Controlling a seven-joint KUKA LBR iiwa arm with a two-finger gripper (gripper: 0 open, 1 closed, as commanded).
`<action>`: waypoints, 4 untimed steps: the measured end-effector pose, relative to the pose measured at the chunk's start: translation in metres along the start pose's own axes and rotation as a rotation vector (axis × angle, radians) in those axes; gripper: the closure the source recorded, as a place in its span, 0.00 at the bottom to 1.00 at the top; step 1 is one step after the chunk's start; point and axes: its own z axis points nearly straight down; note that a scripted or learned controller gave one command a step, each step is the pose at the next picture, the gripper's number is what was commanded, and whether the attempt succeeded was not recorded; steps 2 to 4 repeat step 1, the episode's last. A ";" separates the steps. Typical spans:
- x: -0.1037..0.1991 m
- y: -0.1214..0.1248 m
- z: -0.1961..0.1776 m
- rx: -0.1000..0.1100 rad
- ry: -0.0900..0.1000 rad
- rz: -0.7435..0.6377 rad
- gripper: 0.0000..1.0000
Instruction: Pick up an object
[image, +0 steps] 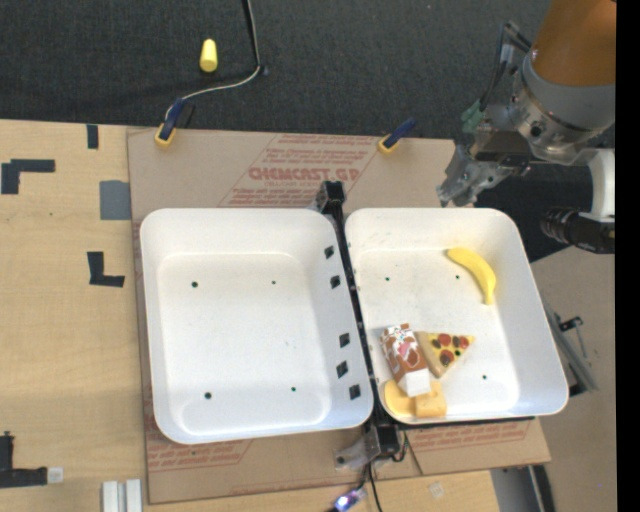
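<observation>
The desk (60, 330) carries a sheet of printed cardboard (290, 170), and on it two shallow white bins lie side by side. The left bin (160, 300) shows bare white floor. The right bin (530, 330) holds the loose things. The grey arm (570, 60), with its orange band, comes in at the upper right, and its gripper (470, 180) hangs above the far rim of the right bin, over the cardboard; its fingers stand a little apart with nothing between them. A yellow banana (474, 270) lies in the bin's far right part, below and just right of the fingers, clearly apart from them. Nearer the front edge, a pizza slice (445, 350) touches a red-and-white packet (402, 350), with a white block (414, 383) and a yellow cheese piece (420, 404) just beside.
</observation>
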 end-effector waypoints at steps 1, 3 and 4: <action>-0.006 0.053 -0.125 -0.004 -0.001 -0.001 1.00; -0.006 0.053 -0.125 -0.004 -0.001 -0.001 1.00; -0.006 0.053 -0.125 -0.004 -0.001 -0.001 1.00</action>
